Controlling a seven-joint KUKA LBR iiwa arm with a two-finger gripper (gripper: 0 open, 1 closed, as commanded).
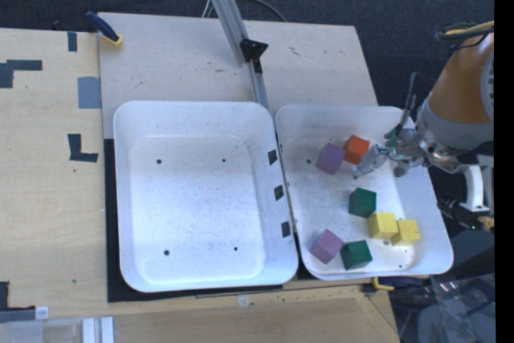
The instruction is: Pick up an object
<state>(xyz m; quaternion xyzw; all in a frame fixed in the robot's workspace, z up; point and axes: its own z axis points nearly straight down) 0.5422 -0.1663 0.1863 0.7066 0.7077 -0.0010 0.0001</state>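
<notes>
The right bin (309, 124) holds several small cubes. An orange cube (356, 147) lies near its middle, with a purple cube (329, 158) just to its left. A green cube (362, 202) sits lower down. Two yellow cubes (383, 225) (408, 231) lie side by side near the front right. A second purple cube (326, 245) and a second green cube (356, 255) rest at the front rim. My gripper (372, 163) hangs low in this bin, right beside the orange cube and just below it. No cube shows held in it.
The left bin (193, 112) stands beside the right one, sharing a raised middle rim. A slanted metal bar (229, 4) comes down from the top to that rim. The arm's orange band (462, 84) sits over the right bin's right edge.
</notes>
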